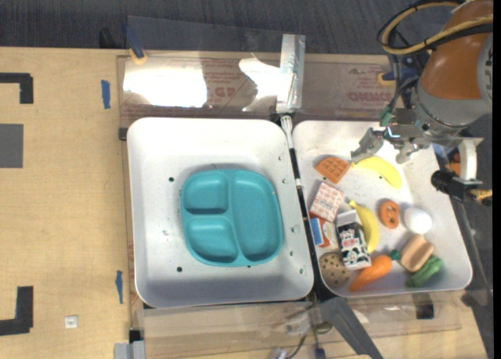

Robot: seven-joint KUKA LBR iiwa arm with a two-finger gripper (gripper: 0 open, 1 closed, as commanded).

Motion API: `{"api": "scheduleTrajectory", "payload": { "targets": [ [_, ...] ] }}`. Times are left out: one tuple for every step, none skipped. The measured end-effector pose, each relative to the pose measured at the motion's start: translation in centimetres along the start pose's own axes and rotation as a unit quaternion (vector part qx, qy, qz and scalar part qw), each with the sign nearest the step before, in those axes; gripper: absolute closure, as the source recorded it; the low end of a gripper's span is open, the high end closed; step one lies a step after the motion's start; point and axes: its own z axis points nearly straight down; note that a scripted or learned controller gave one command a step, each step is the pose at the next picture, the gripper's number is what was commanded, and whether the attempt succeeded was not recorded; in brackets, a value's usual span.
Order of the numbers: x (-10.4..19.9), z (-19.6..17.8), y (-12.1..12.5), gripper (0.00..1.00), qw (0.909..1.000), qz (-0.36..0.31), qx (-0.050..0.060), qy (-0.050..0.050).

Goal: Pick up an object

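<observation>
My gripper (386, 148) hangs open over the back of the right bin (452, 287), with nothing between its fingers (365, 146). Just below and in front of it lies a yellow banana (382, 170). An orange waffle (332, 168) sits to the banana's left. Further forward are a pink wafer pack (326, 202), a second banana (367, 226), an orange donut (388, 211), a white egg (419, 220), a milk carton (352, 245), a carrot (373, 268), a cookie (334, 267), a hot dog (416, 252) and a green vegetable (426, 272).
The left bin (149, 193) holds a teal divided plate (232, 217). A ridge between the two bins (297, 193) separates them. The orange-banded arm (458, 60) and its cables stand over the right bin's back right corner.
</observation>
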Motion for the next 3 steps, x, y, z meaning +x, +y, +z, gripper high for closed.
{"api": "scheduleTrajectory", "payload": {
  "targets": [
    [4.7,-3.3,0.4,0.00,0.9995,-0.030,-0.003,-0.001],
    [9.1,1.4,-1.1,0.00,0.9948,-0.101,0.001,0.000],
    [2.1,9.7,-0.8,0.00,0.9919,-0.126,-0.009,-0.003]
  ]
}}
